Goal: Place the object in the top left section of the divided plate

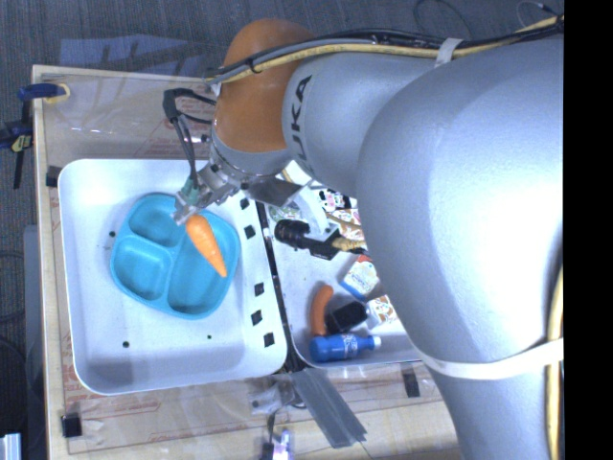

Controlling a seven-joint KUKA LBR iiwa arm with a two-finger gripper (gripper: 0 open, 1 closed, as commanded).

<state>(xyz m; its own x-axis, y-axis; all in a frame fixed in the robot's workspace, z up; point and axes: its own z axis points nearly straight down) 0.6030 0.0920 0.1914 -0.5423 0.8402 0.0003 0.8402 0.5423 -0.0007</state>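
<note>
We are watching the gripper (pixel 188 202) hanging over the blue divided plate (pixel 144 271) in the left bin (pixel 86 353). An orange carrot (pixel 208 242) is sitting just below it, thick end touching the gripper tip, pointed end slanting down over the plate's right-hand section. We are not able to tell whether the fingers are apart or clamped on the carrot; the tip is too small and partly hidden by the wrist.

We are judging the carrot to be a light, stiff plastic toy, smooth and tapered, so likely to slip toward the narrow end. The thick end is looking like the safer place to take hold, squeezed across its width.

In the right bin (pixel 302 348) a blue bottle (pixel 343 348) and other small items are lying, well apart from the plate.
</note>
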